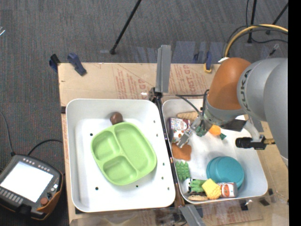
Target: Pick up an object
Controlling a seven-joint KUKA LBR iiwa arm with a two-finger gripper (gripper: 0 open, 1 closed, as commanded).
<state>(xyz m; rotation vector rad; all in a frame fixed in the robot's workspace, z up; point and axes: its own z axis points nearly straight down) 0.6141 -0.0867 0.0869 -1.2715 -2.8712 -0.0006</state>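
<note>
Pincer (192,132) half hidden behind wrist

Grey arm (268,98) entering from the right side of the camera view, upper body large in the frame. Orange band (228,86) directly above the wrist, rounded and facing the camera. Wrist angled downward and toward the left. Gripper (186,138) extended low and leftward from the wrist, tilted at a slant rather than vertical. Two slim fingers (182,140) visible at the tip, set close together with a narrow gap; nothing visible between them. Black cable (188,100) running along the wrist section.
</note>
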